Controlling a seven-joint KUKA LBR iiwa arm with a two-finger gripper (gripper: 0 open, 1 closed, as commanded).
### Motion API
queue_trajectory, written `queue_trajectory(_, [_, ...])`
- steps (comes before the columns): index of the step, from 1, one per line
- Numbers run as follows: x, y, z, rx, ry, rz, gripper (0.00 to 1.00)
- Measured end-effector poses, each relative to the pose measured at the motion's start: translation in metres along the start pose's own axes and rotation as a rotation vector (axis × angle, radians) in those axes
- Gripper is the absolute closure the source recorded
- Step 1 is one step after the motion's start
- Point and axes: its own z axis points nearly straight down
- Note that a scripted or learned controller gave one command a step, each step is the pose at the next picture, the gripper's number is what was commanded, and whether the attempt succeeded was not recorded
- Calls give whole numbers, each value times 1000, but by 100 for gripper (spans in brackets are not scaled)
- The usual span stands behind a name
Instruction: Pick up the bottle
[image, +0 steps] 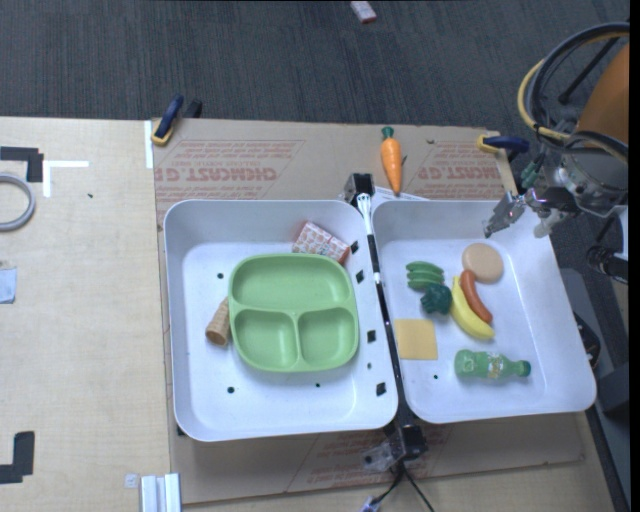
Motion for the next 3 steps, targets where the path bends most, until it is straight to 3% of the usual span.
queue_trajectory(1, [0,0,-10,-1,-2,-3,100])
queue_trajectory(2, [121,-23,-27,0,0,-236,100])
queue_trajectory(3, [182,-109,-5,1,0,-187,100])
